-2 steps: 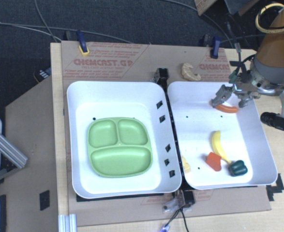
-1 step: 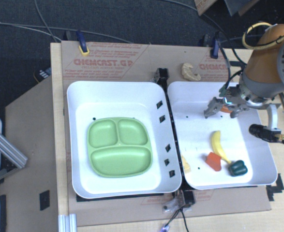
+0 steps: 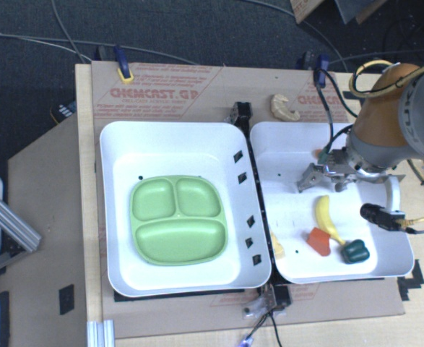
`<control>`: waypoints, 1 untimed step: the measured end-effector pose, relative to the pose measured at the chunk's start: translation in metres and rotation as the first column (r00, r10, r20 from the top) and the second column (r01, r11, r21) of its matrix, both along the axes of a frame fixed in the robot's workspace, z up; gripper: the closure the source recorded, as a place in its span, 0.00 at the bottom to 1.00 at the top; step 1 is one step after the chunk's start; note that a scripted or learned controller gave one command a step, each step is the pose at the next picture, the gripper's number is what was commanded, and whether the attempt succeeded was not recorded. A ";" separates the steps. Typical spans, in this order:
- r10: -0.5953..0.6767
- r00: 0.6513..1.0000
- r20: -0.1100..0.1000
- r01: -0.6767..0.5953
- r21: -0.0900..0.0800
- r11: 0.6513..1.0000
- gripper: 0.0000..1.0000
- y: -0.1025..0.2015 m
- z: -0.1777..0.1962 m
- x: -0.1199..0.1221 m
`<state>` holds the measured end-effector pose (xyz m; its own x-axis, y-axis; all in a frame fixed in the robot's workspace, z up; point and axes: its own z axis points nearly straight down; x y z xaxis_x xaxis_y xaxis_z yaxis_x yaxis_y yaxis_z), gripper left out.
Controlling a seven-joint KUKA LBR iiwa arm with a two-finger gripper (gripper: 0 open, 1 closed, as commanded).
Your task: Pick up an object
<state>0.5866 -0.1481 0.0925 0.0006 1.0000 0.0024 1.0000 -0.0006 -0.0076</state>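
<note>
Dark carpet is surrounding a counter [image 3: 161,85] where the gripper [image 3: 326,179] is hovering with fingers apart and holding nothing, just above a banana [image 3: 327,218], red block [image 3: 318,241] and green piece [image 3: 355,251] clustered closely enough that closing may be nudging them aside.

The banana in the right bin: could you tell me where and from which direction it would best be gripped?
Probably at its middle, coming straight down from above. The banana lies flat on the floor of the right bin, long and narrow, so closing across its width fits best. Its lower end sits close to the red piece and the dark green piece, so the upper half gives more room.
</note>
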 end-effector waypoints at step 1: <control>0.000 1.000 0.004 0.000 -0.001 1.000 0.00 0.001 -0.008 0.000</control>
<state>0.5865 -0.1476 0.0846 0.0002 1.0000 0.0018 1.0000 -0.0002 -0.0038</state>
